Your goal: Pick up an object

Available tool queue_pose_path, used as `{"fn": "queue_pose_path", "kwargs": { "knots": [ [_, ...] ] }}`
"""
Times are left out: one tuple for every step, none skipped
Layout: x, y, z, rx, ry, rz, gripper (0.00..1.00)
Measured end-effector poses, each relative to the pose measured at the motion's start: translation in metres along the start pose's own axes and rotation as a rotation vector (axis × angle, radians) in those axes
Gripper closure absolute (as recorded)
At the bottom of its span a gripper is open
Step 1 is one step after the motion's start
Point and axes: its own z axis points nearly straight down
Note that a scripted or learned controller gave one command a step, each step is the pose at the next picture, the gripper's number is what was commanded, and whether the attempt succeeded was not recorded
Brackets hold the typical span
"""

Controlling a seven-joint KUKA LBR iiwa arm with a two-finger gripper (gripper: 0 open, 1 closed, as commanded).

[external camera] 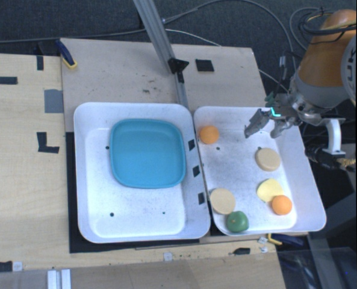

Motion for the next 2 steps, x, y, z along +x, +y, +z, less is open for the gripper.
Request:
{"fn": "queue_pose_path", "kwargs": {
  "knots": [
    [0.000, 0.000, 0.000, 0.000, 0.000, 0.000, 0.00],
    [0.002, -0.002, 0.063, 0.006, 0.001, 0.000, 0.00]
  ]
}}
